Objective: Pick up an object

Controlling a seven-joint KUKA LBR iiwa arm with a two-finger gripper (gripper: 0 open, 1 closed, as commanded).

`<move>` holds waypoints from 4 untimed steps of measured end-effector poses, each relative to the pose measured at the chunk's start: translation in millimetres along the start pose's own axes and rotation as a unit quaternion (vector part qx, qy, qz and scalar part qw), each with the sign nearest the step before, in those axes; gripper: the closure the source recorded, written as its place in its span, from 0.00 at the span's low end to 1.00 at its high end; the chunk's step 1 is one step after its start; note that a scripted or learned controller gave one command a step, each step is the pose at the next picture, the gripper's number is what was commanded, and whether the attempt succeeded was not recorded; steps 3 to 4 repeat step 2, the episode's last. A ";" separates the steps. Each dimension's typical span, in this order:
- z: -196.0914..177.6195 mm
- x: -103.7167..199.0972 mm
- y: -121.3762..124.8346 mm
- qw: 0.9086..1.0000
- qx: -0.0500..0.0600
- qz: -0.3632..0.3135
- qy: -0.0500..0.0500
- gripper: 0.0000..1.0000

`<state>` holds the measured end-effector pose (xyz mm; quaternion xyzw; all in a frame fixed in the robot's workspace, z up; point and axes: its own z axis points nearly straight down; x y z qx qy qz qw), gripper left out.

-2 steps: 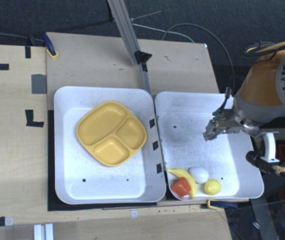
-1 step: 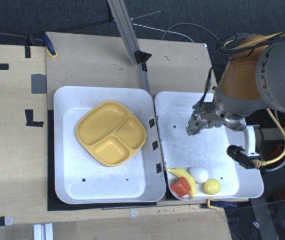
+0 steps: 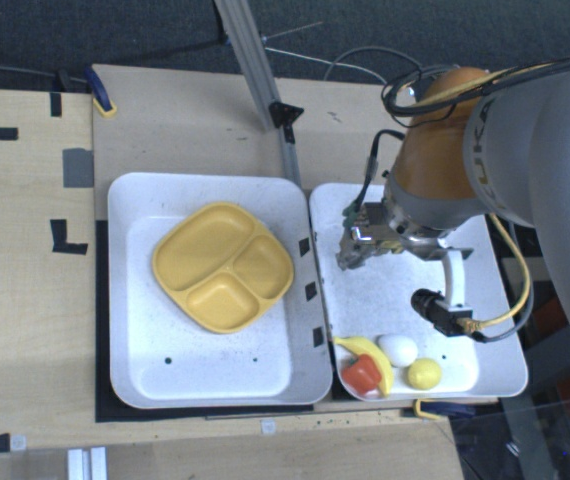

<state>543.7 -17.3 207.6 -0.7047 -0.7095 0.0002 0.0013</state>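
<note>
In the right bin [image 3: 495, 373], near its front edge, lie a yellow banana [image 3: 367, 348], a red fruit [image 3: 362, 372], a white egg-like ball [image 3: 398, 349] and a small yellow lemon [image 3: 424, 373]. My gripper [image 3: 353, 253] hangs over the left part of the right bin, well behind these objects and apart from them. I see nothing between its fingers. The wrist with its orange band [image 3: 435, 158] sits above and to the right of it.
The left bin [image 3: 135, 368] holds a yellow three-compartment plate [image 3: 223, 266] at its middle. A grey metal pole [image 3: 255, 53] slants down to the bins' far edge. A black cable fitting [image 3: 437, 311] hangs off the arm over the right bin.
</note>
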 end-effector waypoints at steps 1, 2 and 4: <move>4.6 53.5 11.9 1.000 0.000 0.002 -0.001 1.00; 2.3 112.9 30.6 1.000 -0.001 0.000 0.000 1.00; 2.3 112.9 30.6 1.000 -0.001 0.000 0.000 1.00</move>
